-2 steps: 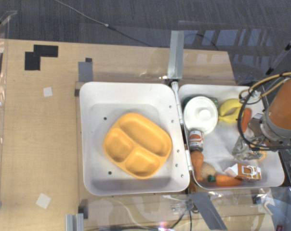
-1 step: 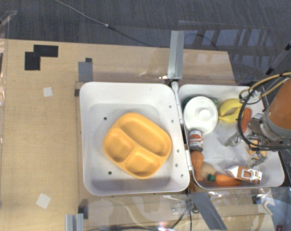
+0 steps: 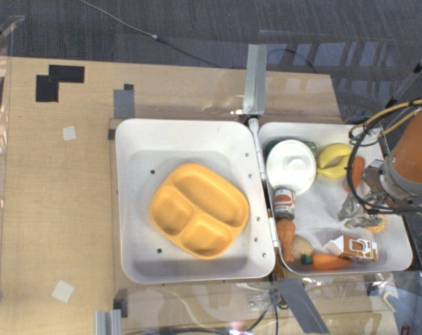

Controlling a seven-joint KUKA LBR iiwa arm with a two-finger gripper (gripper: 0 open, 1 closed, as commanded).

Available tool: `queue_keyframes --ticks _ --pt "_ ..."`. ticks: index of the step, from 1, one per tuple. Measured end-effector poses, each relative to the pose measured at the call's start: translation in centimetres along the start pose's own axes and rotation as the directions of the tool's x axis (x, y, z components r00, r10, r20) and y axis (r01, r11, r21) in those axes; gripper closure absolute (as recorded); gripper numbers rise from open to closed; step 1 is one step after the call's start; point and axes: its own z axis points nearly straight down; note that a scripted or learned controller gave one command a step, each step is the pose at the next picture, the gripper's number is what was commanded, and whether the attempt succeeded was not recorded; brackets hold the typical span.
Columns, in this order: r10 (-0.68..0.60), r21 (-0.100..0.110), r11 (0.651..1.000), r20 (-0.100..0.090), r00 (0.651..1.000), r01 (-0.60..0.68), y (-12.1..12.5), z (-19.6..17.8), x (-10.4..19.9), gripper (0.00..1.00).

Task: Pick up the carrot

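Observation:
The carrot [image 3: 328, 262], orange with a green stub at its left end, lies along the front wall of the right bin [image 3: 405, 253]. My gripper [image 3: 358, 215] hangs low over the right side of that bin, up and to the right of the carrot and apart from it. A small orange bit [image 3: 376, 222] shows just beside the gripper's tip. The grey arm with its orange band [image 3: 413, 152] comes in from the right edge.
A second orange tapered piece [image 3: 286, 233] lies by the right bin's left wall, below a red-labelled jar [image 3: 284, 202]. A white bowl [image 3: 291, 165], banana [image 3: 334, 157], red-orange item [image 3: 355, 174] and small carton [image 3: 356, 248] share that bin. A yellow divided plate [image 3: 199, 209] sits in the left bin [image 3: 127, 187].

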Motion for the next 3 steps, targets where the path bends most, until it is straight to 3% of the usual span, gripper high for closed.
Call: queue_keyframes --ticks 1,2,3 --pt "-0.172 -0.008 0.985 -0.008 0.985 0.172 1.02 1.3 1.54 1.0" --pt "-0.123 -0.002 0.992 -0.003 0.992 0.123 1.54 0.53 2.25 1.0" --pt "-0.359 -0.011 0.933 -0.005 0.933 0.359 1.23 0.8 1.62 1.0"
